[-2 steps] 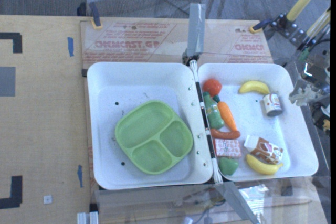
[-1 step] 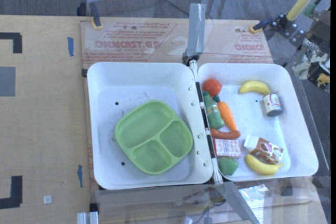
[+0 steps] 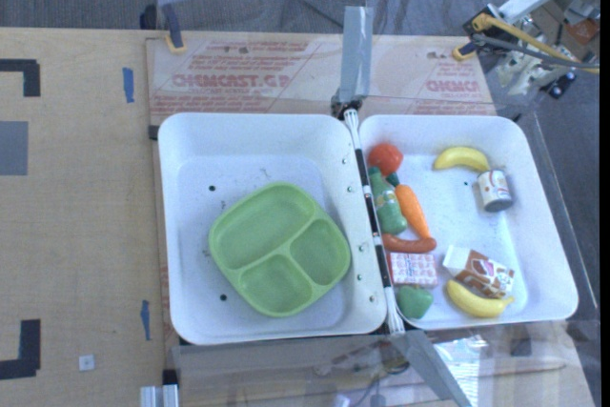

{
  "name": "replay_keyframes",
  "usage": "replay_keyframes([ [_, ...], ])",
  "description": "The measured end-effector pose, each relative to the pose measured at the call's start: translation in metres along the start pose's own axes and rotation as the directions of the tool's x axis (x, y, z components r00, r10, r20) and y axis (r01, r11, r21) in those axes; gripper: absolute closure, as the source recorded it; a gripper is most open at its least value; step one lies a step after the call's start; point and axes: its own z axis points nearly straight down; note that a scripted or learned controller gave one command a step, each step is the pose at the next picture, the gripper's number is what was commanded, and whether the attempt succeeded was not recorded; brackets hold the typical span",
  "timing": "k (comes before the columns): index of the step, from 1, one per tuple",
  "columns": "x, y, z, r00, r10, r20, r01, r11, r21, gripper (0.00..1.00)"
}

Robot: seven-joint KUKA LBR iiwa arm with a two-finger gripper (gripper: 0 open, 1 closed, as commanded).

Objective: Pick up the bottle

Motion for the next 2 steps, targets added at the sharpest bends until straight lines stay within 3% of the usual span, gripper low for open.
replay_keyframes([
  [1,0.064,-0.032,0.0,0.93,0.366,-0.004,-0.366,0.93,0.0,1.0],
  [2,0.093,-0.038,0.0,0.931,0.366,-0.004,-0.366,0.931,0.0,1.0],
])
